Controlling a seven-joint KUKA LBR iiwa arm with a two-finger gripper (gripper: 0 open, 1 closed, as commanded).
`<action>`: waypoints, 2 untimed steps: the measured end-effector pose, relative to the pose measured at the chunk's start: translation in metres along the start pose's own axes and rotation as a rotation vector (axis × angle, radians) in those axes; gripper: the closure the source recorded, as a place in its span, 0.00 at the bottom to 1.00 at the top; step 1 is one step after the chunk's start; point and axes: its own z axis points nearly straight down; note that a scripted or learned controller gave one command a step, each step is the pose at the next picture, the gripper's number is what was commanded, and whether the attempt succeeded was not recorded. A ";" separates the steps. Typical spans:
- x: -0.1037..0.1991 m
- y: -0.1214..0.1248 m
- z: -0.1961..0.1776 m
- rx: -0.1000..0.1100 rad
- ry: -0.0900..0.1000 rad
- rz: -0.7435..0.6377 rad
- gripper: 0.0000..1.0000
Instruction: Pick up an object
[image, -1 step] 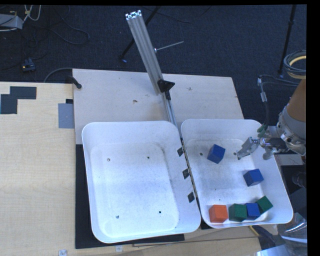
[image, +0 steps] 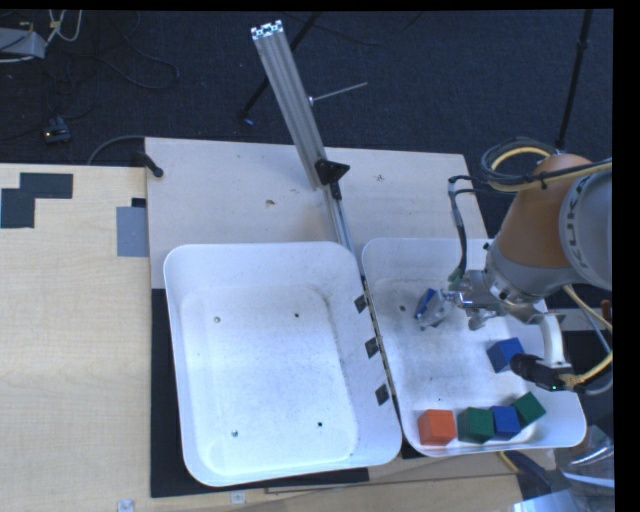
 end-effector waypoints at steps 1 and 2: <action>-0.061 0.017 -0.119 -0.017 -0.008 0.005 0.00; -0.014 0.047 0.016 -0.010 -0.004 0.003 0.00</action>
